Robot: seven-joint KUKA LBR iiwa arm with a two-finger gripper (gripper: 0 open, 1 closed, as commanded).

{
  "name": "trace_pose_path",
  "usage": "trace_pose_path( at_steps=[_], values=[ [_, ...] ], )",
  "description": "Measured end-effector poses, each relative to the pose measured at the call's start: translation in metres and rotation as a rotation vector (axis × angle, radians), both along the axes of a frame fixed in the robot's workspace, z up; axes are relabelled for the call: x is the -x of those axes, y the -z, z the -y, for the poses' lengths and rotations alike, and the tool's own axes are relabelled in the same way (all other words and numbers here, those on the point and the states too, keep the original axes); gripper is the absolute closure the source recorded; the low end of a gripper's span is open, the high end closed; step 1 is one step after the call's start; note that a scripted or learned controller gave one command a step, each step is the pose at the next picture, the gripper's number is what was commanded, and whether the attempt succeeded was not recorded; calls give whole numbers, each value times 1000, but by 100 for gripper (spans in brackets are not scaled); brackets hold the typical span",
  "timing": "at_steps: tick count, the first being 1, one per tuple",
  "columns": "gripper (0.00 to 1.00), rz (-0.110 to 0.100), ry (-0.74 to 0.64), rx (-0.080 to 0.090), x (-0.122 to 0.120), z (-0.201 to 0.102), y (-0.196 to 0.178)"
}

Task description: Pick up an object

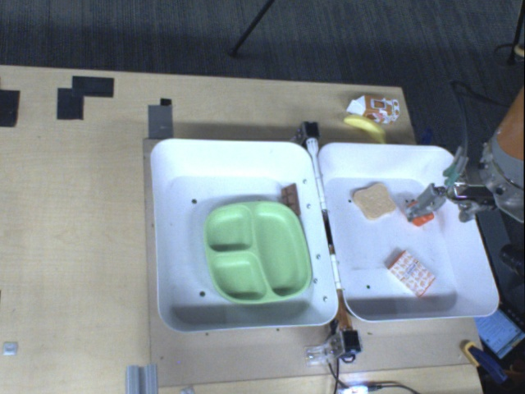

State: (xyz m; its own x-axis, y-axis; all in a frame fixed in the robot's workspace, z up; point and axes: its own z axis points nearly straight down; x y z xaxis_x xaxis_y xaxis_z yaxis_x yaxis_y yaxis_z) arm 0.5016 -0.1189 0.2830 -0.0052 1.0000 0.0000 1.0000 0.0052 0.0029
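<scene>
- The grey two-finger gripper (423, 207) sits at the frame's right, over the right white bin (472, 302); its jaws pinch a small orange-red object (421, 218).
- Risk: the hold looks shallow, so lifting may drop it beside the round tan biscuit-like disc (373, 201).

The arm (510, 167) is cut off by the right edge of the view, so little beyond its wrist shows. The gripper (426, 206) hangs over the right bin (484, 298) near its right rim, too small to tell how its fingers stand; a small orange-red bit (421, 218) just beneath it cannot be identified. In the left bin (168, 245), a brown thing (289, 195) by the right wall is partly hidden behind the green tray (256, 250). Beyond the right bin's far edge, a small packet (373, 110) is too blurred to make out.
</scene>
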Motion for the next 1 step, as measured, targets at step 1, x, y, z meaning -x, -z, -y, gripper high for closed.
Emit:
trace_pose_path(
  at_steps=[1],
  values=[
    [0, 4, 2, 0, -28, -20, 197]
  ],
)
